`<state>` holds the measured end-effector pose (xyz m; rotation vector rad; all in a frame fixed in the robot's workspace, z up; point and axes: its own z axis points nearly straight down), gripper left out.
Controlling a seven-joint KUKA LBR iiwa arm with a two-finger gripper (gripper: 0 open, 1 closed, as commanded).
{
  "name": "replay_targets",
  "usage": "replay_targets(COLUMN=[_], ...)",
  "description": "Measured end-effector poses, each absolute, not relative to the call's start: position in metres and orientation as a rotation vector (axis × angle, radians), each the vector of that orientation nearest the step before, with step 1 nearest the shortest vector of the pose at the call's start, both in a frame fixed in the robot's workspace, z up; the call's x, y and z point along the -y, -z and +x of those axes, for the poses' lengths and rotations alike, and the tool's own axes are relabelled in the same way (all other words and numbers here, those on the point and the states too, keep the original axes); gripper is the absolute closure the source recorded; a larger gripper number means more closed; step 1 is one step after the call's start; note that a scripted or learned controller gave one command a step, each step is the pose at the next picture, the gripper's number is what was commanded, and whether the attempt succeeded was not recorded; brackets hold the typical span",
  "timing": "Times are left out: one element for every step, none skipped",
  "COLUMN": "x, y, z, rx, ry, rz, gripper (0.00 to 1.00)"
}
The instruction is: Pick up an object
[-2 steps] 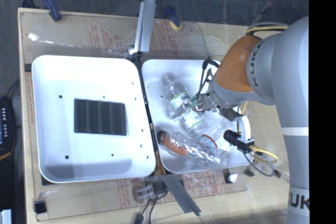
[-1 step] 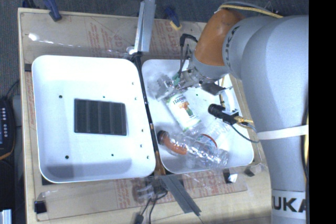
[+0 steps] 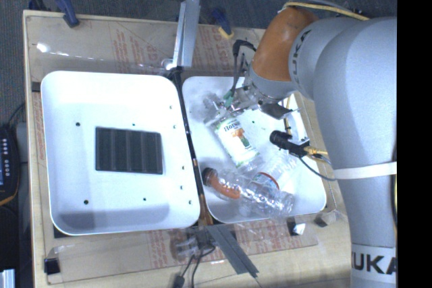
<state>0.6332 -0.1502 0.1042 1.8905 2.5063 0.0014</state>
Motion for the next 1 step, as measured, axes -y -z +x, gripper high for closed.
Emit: replay_targets(x=[0.0957], y=[-0.1909], z=[0.6412], rx=[-2.531], ry=[0.0], rz=[1.862], gripper=[1.0])
